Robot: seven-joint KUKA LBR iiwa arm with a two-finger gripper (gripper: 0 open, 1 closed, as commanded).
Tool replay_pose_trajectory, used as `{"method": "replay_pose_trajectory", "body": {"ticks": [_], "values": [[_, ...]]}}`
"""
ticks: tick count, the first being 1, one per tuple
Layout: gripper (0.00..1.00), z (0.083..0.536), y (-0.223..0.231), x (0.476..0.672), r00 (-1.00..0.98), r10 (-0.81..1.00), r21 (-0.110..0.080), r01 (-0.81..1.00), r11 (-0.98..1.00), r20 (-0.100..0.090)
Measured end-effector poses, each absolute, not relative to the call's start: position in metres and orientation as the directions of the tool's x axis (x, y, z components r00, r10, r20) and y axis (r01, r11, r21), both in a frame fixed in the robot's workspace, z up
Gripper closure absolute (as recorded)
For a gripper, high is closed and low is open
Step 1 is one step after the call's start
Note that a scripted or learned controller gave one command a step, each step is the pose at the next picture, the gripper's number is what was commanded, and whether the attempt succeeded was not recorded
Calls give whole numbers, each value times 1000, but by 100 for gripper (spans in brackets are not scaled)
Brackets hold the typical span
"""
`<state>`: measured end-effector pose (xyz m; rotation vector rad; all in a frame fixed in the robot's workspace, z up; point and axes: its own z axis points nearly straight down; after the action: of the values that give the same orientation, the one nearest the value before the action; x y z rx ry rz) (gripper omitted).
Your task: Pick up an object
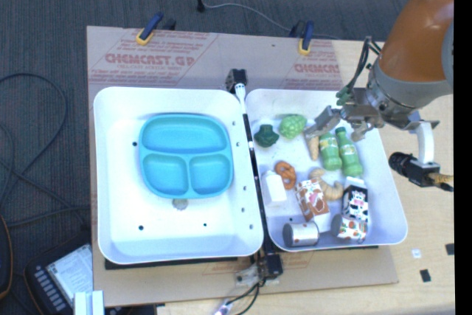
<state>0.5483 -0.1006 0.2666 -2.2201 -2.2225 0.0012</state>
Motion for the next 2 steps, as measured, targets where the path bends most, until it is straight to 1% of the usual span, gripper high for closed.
{"method": "replay_pose_trajectory", "body": {"ticks": [1, 2], "values": [[0, 92, -114, 518, 0, 1000, -1, 1000, 0, 0], [100, 102, -114, 519, 2, 1000, -1, 1000, -2, -1]]}}
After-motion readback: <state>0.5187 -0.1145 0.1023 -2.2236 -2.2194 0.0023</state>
